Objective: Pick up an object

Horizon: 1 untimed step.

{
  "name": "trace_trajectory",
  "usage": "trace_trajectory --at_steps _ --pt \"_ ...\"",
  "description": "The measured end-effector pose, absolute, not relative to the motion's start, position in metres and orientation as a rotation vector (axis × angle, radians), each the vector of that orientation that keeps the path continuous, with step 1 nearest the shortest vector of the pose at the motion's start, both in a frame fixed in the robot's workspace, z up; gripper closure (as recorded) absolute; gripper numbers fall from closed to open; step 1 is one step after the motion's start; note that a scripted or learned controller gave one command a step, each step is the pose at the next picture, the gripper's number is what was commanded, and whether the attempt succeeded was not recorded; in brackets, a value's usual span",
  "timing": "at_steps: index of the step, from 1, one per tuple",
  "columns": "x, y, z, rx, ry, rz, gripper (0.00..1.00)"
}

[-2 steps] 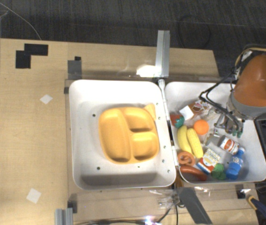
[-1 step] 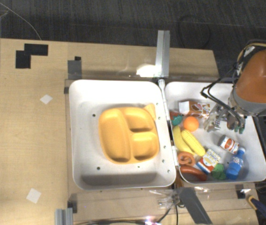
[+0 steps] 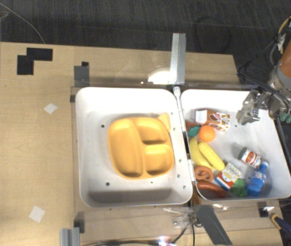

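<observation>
My gripper (image 3: 249, 113) hangs over the upper right part of the right bin (image 3: 281, 160), with nothing visible between its fingers. Below and left of it lie the bin's objects: a small white and red packet (image 3: 216, 120), an orange ball (image 3: 206, 133), a yellow corn cob or banana (image 3: 205, 155), a red and white can (image 3: 250, 158), a blue bottle (image 3: 257, 182), a green piece (image 3: 239, 189) and a red sausage-like item (image 3: 207, 181). The gripper sits above bare bin floor, apart from all of them.
The left bin (image 3: 86, 152) holds a yellow divided tray (image 3: 140, 146). A metal post (image 3: 178, 60) stands behind the wall between the bins. Wooden bench surface stretches to the left, and cables hang at the far right.
</observation>
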<state>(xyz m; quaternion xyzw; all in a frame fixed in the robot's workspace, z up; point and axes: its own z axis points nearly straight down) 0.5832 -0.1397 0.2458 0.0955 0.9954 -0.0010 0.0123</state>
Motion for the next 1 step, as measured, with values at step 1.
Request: trace_trajectory --at_steps 1 --pt "0.6231 -0.1171 0.1545 0.687 3.060 0.003 1.00"
